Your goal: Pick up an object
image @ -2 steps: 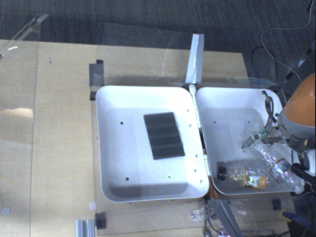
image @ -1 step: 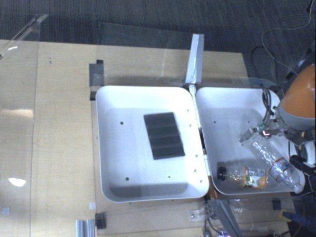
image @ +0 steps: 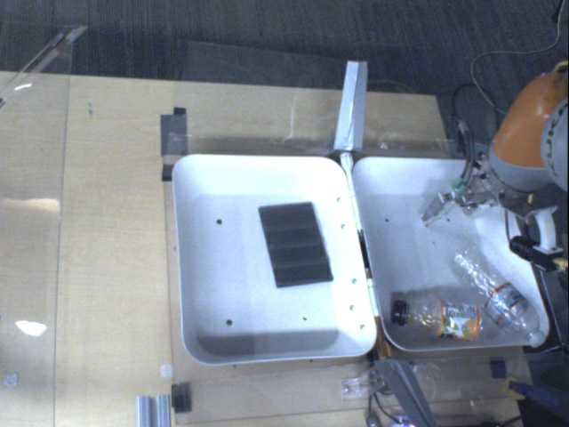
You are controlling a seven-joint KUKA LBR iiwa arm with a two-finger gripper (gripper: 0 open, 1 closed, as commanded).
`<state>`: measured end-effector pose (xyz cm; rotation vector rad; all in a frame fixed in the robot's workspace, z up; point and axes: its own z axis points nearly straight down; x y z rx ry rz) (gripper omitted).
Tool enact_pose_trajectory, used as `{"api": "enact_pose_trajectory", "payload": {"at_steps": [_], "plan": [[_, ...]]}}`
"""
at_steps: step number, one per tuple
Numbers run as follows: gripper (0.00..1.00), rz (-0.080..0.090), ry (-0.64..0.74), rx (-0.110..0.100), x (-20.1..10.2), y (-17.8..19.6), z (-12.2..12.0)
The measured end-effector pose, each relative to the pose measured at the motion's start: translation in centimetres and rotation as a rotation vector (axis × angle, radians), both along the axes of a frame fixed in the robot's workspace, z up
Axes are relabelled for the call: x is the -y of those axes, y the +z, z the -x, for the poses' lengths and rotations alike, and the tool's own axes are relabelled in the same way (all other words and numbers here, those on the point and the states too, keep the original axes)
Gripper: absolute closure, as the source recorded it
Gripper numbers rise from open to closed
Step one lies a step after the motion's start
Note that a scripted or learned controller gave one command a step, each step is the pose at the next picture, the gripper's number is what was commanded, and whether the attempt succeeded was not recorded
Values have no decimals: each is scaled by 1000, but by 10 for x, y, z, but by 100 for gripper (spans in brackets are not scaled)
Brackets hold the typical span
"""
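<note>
A black ridged rectangular pad (image: 295, 244) lies flat in the middle of the left bin (image: 200, 265). In the right bin (image: 391, 203) a clear plastic bottle (image: 437, 314) with a black cap and an orange label lies on its side near the front wall. A second crumpled clear bottle (image: 494, 290) lies beside it toward the right. My gripper (image: 443, 206) hangs over the upper middle of the right bin, well apart from both bottles, and I see nothing held in it.
The grey arm with its orange band (image: 524, 127) reaches in over the right bin's far right corner. A metal divider bar (image: 352, 105) stands behind the seam between the bins. Cables (image: 524, 238) hang along the right wall.
</note>
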<state>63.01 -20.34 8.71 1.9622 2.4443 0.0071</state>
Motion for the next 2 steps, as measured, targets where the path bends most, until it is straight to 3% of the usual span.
{"api": "enact_pose_trajectory", "payload": {"at_steps": [1, 2], "plan": [[0, 0, -39, -2, -1, 30, 60], [0, 1, -10, 4, 2, 2, 101]]}}
